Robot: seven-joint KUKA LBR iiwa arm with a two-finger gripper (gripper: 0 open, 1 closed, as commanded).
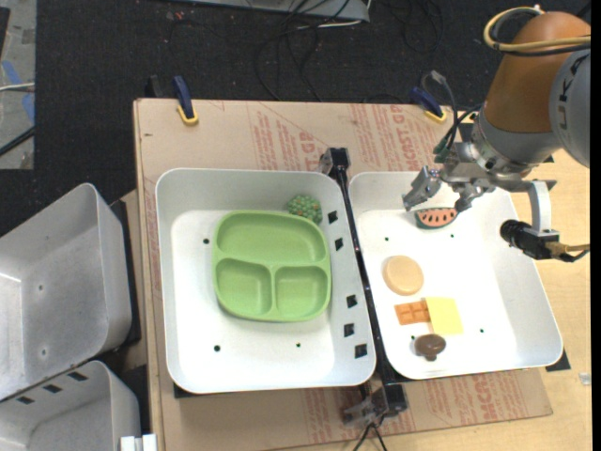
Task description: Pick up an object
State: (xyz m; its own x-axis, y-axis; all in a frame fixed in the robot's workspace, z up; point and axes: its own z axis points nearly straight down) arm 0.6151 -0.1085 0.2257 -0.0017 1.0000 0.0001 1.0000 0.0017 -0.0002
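Observation:
My gripper (443,194) hangs over the far left part of the right bin (507,346), fingers spread open. A watermelon slice (436,218) lies just below and between the fingertips, resting on the bin floor. Nearer the front of the same bin lie a round tan cookie (404,273), an orange cracker (411,312), a yellow square (444,315) and a brown round piece (430,346).
The left bin (188,346) holds a green divided plate (272,265) with a green bumpy ball (304,206) behind it. A black divider (349,252) runs between the bins. Two grey tubs (56,271) stand at the left of the bench.

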